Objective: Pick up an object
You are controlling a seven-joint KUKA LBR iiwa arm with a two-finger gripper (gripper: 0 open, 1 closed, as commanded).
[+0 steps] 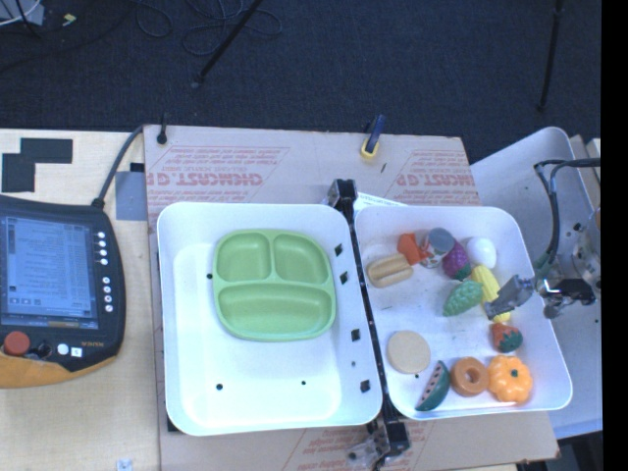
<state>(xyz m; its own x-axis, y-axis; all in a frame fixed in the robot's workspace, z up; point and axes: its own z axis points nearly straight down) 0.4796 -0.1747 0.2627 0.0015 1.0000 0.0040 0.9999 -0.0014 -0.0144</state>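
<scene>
Claw (505, 300) low at right bin's (530, 226) right side, over yellow corn (486, 285) beside green strawberry-shaped toy (462, 299), finger spread not discernible.

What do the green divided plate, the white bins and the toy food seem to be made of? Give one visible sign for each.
Green divided plate: probably moulded plastic, matt, with an even colour and rounded compartment edges.
White bins: likely plastic, smooth and slightly glossy, with rounded corners.
Toy food, such as the pumpkin and donut: seemingly plastic, in bright uniform colours; at this size, rubber or foam cannot be ruled out.
</scene>
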